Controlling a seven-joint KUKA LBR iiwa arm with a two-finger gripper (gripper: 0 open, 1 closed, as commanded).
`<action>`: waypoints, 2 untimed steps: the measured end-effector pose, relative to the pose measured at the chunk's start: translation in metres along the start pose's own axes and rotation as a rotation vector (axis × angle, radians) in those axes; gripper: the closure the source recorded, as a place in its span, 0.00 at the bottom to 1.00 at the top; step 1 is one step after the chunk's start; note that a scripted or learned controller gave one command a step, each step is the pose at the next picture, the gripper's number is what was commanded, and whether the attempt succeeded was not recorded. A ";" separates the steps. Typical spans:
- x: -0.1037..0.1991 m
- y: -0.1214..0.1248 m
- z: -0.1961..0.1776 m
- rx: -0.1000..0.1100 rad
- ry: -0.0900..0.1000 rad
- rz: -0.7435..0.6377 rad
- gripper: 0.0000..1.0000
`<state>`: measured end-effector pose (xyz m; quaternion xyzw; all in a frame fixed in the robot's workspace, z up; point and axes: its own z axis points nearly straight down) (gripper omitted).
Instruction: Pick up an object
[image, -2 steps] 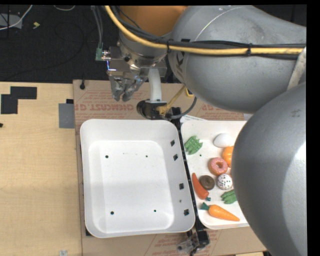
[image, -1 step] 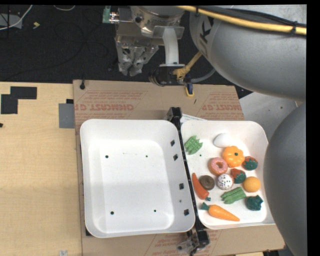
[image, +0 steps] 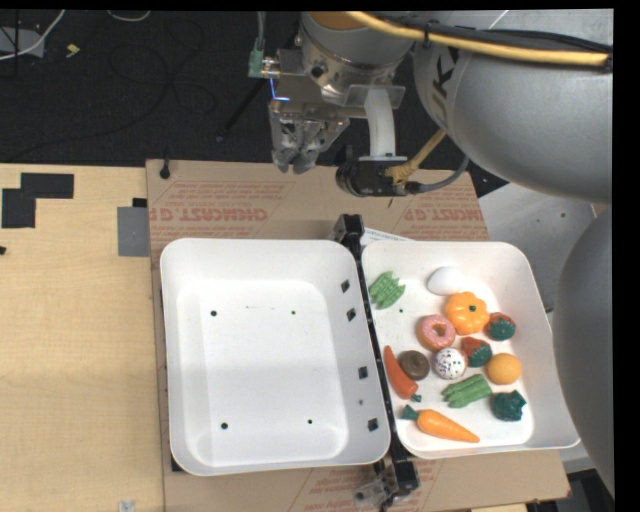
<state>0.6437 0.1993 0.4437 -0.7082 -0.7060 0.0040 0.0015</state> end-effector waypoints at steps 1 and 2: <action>0.046 -0.001 -0.100 -0.014 0.006 -0.008 1.00; 0.002 0.000 0.017 0.008 -0.003 0.000 1.00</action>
